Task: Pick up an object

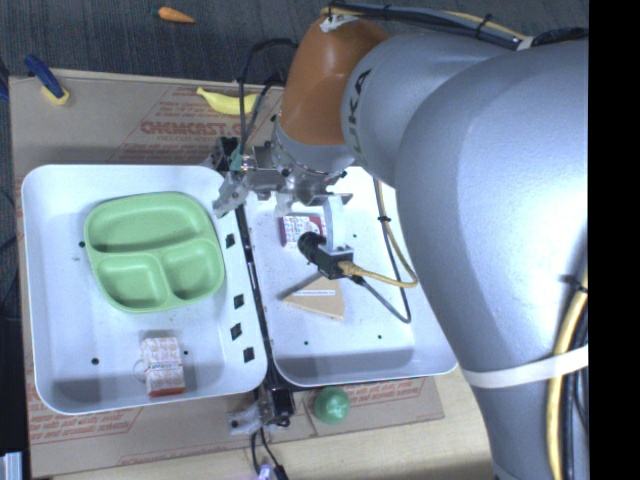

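My gripper (297, 208) hangs below the orange wrist band, over the upper left of the right bin (400, 353), close to the divider between the bins. Just beneath it lies a small red and white packet (297, 230), partly hidden by the gripper's body. A black part with a yellow cable (325, 256) sticks out beside the packet. A tan wedge (322, 305) lies on the bin floor nearer the front. The left bin (50, 268) holds a green divided plate (153, 249) and a small wrapped packet (163, 364).
The grey arm covers most of the right bin's right side. A green ball (331, 404) sits outside the front rim. Behind the bins lie a yellow banana (226, 100), an orange piece (176, 14) and a blue and yellow object (46, 79).
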`<state>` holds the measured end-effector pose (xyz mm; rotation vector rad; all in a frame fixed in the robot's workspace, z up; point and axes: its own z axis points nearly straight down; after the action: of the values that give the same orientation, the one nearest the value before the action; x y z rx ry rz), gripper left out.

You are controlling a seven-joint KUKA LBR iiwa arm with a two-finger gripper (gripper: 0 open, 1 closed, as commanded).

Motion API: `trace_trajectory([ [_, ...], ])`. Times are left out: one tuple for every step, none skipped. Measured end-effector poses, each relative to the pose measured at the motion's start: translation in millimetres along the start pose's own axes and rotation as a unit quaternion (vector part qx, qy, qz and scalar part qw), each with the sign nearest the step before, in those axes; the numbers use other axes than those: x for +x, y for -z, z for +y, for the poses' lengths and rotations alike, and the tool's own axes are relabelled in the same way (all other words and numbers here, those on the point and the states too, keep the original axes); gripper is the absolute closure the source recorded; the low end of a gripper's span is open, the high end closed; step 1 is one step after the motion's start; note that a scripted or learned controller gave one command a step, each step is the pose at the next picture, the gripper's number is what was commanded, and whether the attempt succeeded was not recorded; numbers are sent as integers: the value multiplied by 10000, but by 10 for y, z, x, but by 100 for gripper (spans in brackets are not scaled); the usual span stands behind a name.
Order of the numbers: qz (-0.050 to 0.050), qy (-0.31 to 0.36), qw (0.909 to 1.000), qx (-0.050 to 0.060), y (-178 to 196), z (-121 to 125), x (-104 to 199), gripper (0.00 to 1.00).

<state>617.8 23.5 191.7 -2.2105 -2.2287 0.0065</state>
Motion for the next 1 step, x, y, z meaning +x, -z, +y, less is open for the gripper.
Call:
trace_trajectory([
  [3,-5,10000,-41,1215,210,218,0],
])
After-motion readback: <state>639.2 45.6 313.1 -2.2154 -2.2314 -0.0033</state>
